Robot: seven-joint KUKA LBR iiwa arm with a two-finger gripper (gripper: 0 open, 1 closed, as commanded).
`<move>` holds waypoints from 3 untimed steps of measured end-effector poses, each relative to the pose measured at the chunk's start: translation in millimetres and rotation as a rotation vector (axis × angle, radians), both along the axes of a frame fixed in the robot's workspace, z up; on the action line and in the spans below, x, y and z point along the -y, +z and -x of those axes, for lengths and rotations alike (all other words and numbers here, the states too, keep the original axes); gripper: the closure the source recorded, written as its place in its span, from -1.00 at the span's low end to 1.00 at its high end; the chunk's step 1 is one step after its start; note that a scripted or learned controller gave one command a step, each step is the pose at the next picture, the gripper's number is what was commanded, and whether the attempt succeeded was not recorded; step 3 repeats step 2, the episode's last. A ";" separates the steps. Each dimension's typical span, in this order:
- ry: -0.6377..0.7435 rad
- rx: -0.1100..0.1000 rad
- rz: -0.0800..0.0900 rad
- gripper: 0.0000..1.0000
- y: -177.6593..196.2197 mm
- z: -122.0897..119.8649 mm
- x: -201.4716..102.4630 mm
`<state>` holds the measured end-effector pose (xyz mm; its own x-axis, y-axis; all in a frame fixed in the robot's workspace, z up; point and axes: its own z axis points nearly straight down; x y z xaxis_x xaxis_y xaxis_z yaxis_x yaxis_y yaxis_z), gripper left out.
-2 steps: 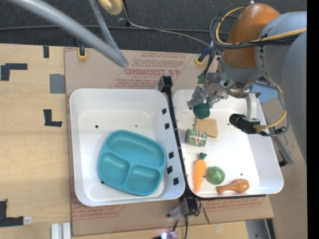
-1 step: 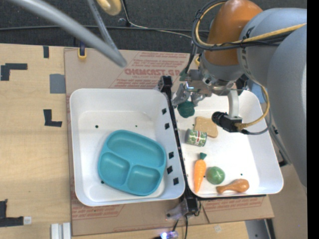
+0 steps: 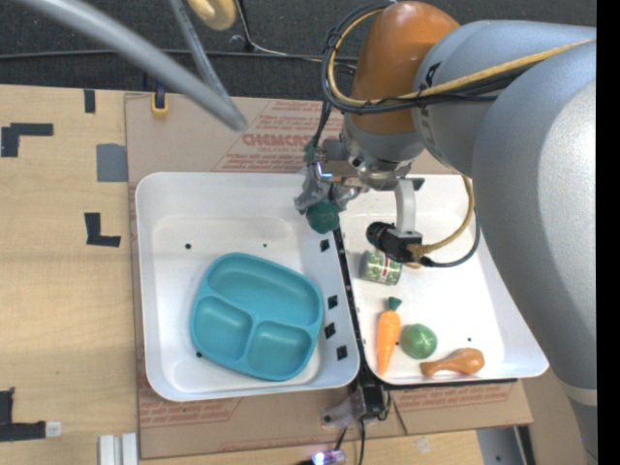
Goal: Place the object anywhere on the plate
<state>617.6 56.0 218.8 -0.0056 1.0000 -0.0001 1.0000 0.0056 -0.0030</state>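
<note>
My gripper [image 3: 322, 201] hangs over the far right corner of the left bin [image 3: 147, 260], close to the divide between the bins. Its fingers are shut on a small dark green object [image 3: 323, 219] that pokes out below the fingertips. The blue-green plate [image 3: 257, 316], with three compartments, lies in the near half of the left bin, down and to the left of the gripper. The held object is apart from the plate and looks raised off the bin floor.
The right bin [image 3: 504, 303] holds a small green-labelled can [image 3: 383, 267], an orange carrot [image 3: 387, 335], a green ball [image 3: 419, 341] and a tan gourd-shaped piece [image 3: 453, 363]. The arm's grey body covers the right bin's far side.
</note>
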 end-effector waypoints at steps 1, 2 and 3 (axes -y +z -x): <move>0.000 0.002 -0.001 1.00 -2.9 -11.2 -48.4; -0.003 0.001 0.001 -1.00 -2.7 -10.9 -45.6; -0.003 0.001 0.001 -1.00 -2.7 -10.9 -45.6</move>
